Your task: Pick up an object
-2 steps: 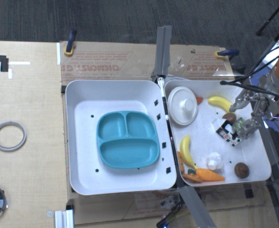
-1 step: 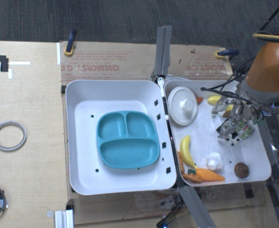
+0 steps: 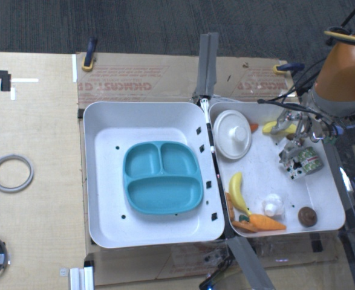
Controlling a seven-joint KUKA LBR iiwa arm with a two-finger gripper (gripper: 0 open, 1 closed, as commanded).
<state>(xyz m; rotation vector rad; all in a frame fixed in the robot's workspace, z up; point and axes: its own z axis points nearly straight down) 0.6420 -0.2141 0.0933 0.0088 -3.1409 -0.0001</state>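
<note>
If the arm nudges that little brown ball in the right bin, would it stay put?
Probably not. The brown ball looks round, so it would likely roll. It lies near the right bin wall, which might stop it. It looks small, perhaps light.

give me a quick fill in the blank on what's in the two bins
The teal divided plate lies in the ____ bin of the view.
The banana in the right bin is ____ in colour.
The carrot lies near the bin's ____ edge in the view.
The white lidded bowl sits at the right bin's upper ____ corner.

Missing words: left; yellow; bottom; left
</note>
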